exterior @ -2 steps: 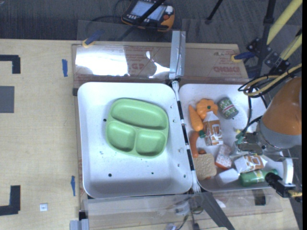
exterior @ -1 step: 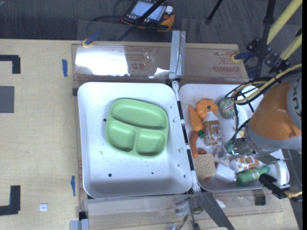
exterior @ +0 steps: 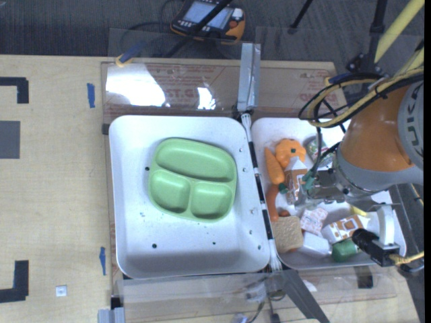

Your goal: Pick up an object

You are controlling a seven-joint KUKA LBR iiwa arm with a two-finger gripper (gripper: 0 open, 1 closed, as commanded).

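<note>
My gripper hangs low over the middle of the right bin, among a pile of small items. Right beside it lies a brown-and-white packet. An orange toy fruit and an orange carrot-like piece lie just behind and to the left of it. In front of it sit a tan cracker-like square, a white-and-pink packet, a small carton with an orange label and a green piece. The arm's orange band hides the bin's right part.
The left bin holds a light green divided plate. A clear plastic sheet and a metal divider stand behind the bins. Black and yellow cables loop by the arm. A handheld controller lies on the floor beyond.
</note>
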